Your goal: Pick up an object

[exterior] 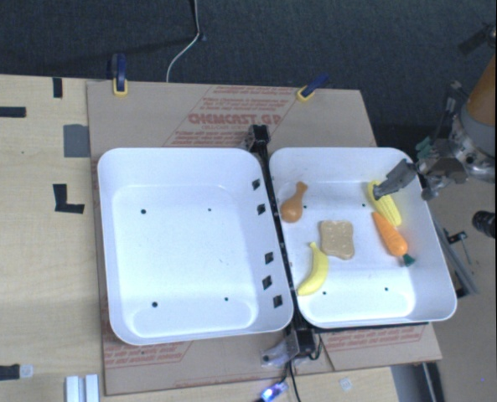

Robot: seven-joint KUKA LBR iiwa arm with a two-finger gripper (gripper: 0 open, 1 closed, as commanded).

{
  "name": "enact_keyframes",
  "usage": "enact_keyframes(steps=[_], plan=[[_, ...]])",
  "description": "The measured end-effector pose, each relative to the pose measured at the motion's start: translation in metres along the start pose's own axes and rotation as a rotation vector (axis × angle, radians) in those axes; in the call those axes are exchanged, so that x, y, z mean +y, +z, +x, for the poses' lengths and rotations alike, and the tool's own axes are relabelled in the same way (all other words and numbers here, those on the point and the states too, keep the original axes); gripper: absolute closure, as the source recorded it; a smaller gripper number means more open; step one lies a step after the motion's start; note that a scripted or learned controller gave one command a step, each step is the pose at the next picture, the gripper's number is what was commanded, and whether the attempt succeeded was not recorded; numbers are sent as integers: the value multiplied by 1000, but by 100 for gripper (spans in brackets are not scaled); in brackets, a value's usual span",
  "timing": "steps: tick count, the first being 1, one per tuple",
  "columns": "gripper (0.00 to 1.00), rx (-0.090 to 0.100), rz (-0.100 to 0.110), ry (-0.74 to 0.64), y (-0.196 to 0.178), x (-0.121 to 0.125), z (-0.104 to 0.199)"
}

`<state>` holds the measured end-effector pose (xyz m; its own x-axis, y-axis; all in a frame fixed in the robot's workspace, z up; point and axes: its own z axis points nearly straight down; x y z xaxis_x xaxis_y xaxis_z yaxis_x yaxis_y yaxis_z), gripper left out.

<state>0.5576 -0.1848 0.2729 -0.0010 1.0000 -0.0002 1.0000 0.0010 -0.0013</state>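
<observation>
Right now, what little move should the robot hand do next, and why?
Probably a short drop straight down. The gripper sits at the right bin's far right edge, just over the yellow corn, so that toy looks nearest. The carrot lies right beside the corn, so it should come down carefully to avoid bumping it.

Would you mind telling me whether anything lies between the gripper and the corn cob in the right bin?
Nothing visible does. The gripper hangs directly at the corn cob, at the right bin's far right side; the carrot lies just beyond it.
</observation>
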Motion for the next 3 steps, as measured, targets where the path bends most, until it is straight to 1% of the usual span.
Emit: enact_keyframes(steps=[1, 2, 3], plan=[[0, 0, 3, -2, 195, -35, 71], [0, -2, -7, -2, 186, 21, 87], [0, 0, -19, -7, 45, 77, 129]])
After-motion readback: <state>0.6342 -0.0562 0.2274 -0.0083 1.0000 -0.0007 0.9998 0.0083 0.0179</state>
